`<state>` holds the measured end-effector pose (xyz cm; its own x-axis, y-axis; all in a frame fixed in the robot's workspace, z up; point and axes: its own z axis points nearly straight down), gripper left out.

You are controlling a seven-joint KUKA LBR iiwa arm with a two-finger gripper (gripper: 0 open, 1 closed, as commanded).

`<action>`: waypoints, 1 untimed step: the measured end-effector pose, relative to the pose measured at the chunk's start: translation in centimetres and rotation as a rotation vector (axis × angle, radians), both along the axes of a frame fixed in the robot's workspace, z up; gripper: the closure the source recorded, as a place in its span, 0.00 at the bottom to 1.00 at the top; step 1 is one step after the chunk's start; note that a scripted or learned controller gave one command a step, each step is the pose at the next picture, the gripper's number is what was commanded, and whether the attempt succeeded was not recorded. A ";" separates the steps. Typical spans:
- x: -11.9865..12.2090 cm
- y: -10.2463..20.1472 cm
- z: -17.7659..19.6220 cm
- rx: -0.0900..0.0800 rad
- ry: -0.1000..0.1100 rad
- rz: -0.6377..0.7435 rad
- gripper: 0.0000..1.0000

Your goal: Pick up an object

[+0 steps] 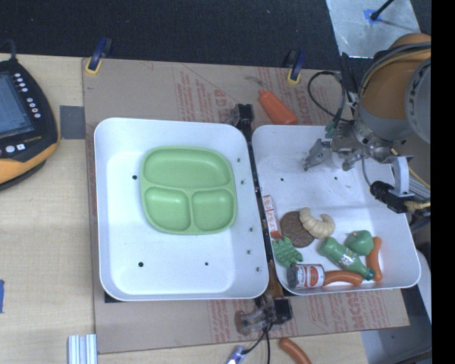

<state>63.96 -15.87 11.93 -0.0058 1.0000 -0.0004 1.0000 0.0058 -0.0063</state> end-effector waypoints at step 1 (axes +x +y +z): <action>-3.2 -5.3 10.4 -0.002 -0.006 -0.003 0.00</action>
